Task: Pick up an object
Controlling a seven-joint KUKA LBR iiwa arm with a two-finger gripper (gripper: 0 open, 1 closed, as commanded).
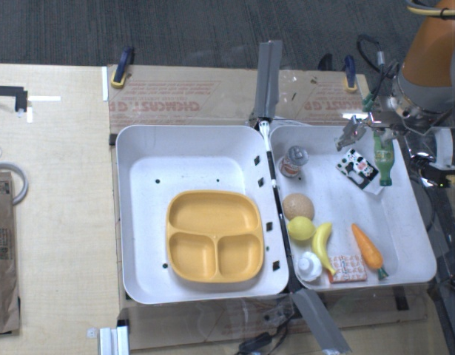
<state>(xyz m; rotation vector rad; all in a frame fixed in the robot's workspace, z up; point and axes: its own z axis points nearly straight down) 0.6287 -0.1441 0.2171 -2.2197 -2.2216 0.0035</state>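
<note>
My gripper (358, 129) hangs over the far right corner of the right bin (412, 213), below the arm's orange band (430, 46). Just under it lies a black-and-white patterned box (358, 168), and to its right a green bottle (383, 161) stands near the bin wall. Nothing can be seen held in the gripper. Also in this bin are a small can (294, 161), a tan ball (298, 204), a lemon (301, 228), a banana (322, 246), a white bottle (309, 266), a carrot (368, 248) and a red patterned packet (348, 267).
The left bin (138, 198) holds a yellow divided plate (214, 237). A grey divider bar (268, 80) rises between the bins at the back. Cardboard (190, 95) lines the bench behind them. Cables (427, 165) run along the right bin's right side.
</note>
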